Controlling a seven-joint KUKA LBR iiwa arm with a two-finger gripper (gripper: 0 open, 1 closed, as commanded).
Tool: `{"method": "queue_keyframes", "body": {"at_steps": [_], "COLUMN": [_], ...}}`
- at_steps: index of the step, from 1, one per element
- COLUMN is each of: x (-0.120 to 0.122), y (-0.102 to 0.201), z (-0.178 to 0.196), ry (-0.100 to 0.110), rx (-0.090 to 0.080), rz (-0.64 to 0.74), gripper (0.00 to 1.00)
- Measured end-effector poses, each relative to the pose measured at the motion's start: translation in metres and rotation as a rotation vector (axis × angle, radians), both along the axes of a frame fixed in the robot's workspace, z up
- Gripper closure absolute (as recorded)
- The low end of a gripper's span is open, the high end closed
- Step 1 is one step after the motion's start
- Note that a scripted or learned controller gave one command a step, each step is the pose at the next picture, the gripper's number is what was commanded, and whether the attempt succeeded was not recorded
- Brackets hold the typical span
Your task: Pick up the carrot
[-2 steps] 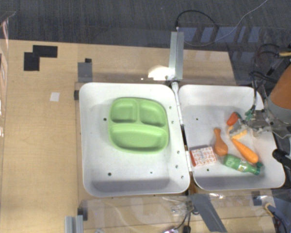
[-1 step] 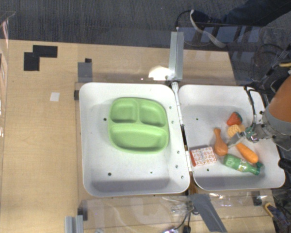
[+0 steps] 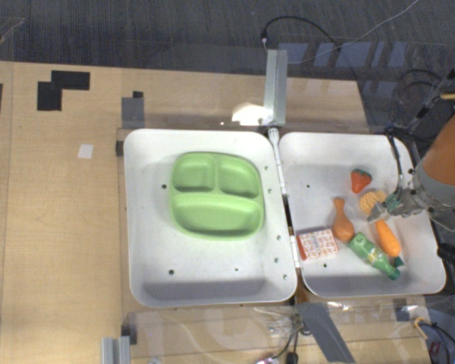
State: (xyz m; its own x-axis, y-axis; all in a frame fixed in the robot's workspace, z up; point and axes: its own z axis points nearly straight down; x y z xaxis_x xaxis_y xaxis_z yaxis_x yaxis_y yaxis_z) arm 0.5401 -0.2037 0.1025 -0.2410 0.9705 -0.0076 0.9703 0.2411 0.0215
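The orange carrot [image 3: 387, 237] lies in the right bin [image 3: 318, 161], near its right wall, angled with one end toward the front. A green bottle [image 3: 374, 255] lies just beside it on the left and front. My gripper [image 3: 385, 208] hovers just above the carrot's rear end, between it and a yellow corn-like piece [image 3: 371, 200]. Nothing is visibly held in the gripper. The arm's orange band [image 3: 449, 158] comes in from the right edge.
Also in the right bin are a red strawberry [image 3: 361, 179], a brown drumstick [image 3: 342, 220] and a red-and-white box [image 3: 317, 243]. The left bin [image 3: 148, 271] holds a green divided plate [image 3: 215, 192]. A metal post [image 3: 276, 86] stands behind the bins.
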Motion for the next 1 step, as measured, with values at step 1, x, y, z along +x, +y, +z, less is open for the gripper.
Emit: {"method": "queue_keyframes", "body": {"at_steps": [1], "x": [0.0109], "y": [0.0668], "z": [0.1085], "ry": [0.016], "rx": [0.002], "rz": [-0.071], "gripper": [1.0]}}
